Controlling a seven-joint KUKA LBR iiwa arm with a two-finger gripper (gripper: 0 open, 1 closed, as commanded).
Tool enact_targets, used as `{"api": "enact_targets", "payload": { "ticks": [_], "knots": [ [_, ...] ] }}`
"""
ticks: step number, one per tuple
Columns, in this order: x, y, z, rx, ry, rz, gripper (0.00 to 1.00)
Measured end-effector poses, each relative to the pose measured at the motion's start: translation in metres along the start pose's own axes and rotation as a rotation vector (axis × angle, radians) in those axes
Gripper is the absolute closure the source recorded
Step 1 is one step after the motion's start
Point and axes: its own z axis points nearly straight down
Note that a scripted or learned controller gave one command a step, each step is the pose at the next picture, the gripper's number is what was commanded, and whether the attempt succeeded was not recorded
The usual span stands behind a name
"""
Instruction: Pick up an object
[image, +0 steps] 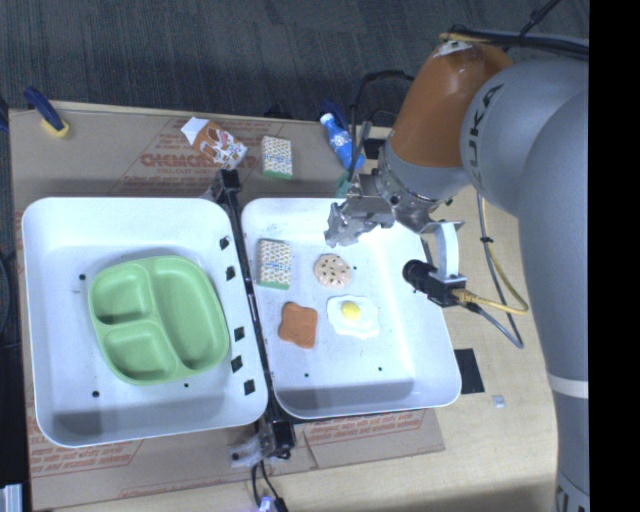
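Above the right bin's (430, 385) far edge hangs the gripper (340, 232) — whether open or closed, I cannot tell. Just beneath it lies the cookie (331, 270), fried egg (352, 316) nearer the front edge.

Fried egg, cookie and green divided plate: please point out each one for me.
fried egg (352, 316), camera view, on its yolk.
cookie (331, 270), camera view, on its middle.
green divided plate (208, 320), camera view, on its right compartment.
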Motion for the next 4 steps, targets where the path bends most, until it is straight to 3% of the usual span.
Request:
{"api": "enact_targets", "payload": {
  "ticks": [1, 2, 3, 4],
  "knots": [
    [-0.010, -0.072, 0.000, -0.001, 0.000, 0.003, 1.00],
    [-0.010, -0.072, 0.000, -0.002, 0.001, 0.003, 0.00],
    [-0.083, -0.121, 0.002, -0.002, 0.001, 0.003, 0.00],
    [-0.093, -0.121, 0.154, -0.002, 0.003, 0.002, 0.00]
  ]
}}
